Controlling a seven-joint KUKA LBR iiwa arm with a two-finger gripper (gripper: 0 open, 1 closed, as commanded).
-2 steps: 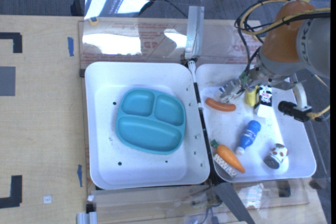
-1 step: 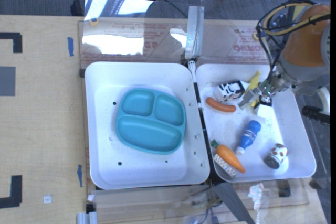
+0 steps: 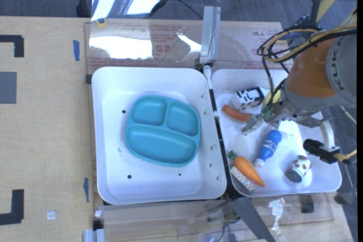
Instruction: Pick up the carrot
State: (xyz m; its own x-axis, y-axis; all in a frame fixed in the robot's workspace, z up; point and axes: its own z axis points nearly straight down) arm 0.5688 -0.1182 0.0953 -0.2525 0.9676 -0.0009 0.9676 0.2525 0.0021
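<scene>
Two bins are set side by side on a bench [image 3: 39,139]. A divided plate [image 3: 163,130] lies in the middle of the left bin [image 3: 108,93]. In the right bin [image 3: 329,178], a carrot [image 3: 248,170] is placed near the front edge, with a brush [image 3: 243,181] just beside it. A bottle [image 3: 269,146] lies right of the carrot, a sausage [image 3: 236,114] behind it, and a small round toy [image 3: 298,169] at the far right. The gripper [image 3: 262,120] is positioned over the bin's middle, between sausage and bottle.

The gripper [image 3: 260,120] hovers in the right bin [image 3: 329,178], above the carrot [image 3: 248,170] beside a blue bottle [image 3: 269,147].
</scene>
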